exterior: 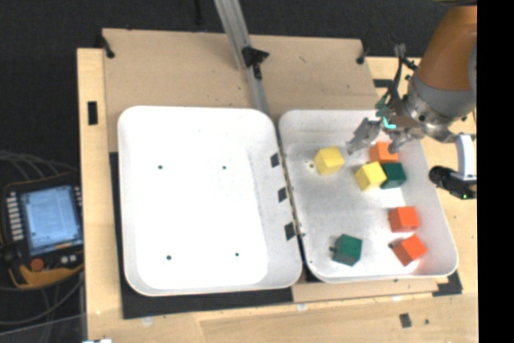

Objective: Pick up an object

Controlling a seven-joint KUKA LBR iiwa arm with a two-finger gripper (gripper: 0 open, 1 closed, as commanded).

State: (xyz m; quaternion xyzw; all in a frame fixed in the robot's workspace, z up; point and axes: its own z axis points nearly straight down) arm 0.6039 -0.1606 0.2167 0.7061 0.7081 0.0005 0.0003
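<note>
The right bin holds several small blocks. Two are yellow, two are green, and three are orange. My gripper hangs over the upper right part of this bin, its fingers spread open. It sits just above the topmost orange block and partly covers it. I see no block between the fingers.
The left bin lies beside the right one, white with a few dark dots. A metal pole rises behind the bins. A tablet-like pendant sits off the bench at far left.
</note>
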